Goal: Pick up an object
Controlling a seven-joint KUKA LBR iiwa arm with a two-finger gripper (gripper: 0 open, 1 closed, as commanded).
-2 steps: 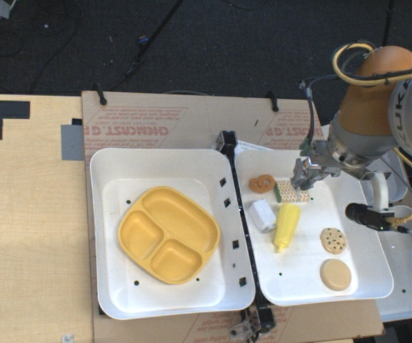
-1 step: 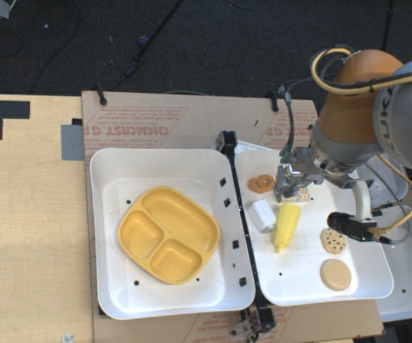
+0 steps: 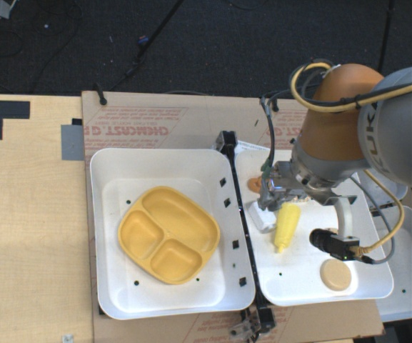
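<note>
Brown board [image 3: 138, 116] reads, perhaps, "CHEMCAST GP"; jaws beside the yellow bottle [image 3: 286, 226], their grip impossible to tell.

The bench bears two white bins [image 3: 109, 177], one yellow three-compartment tray [image 3: 168, 234], one yellow tapered bottle [image 3: 285, 227], one tan disc [image 3: 335, 275], one small orange piece [image 3: 254, 185] and one white piece [image 3: 263, 220].

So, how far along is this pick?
Done: nothing visibly lifted; the plate lies in the left bin, the disc and yellow item in the right bin. In hand: the hand sits over a white item beside the yellow one. Left: grasp and lift.
</note>
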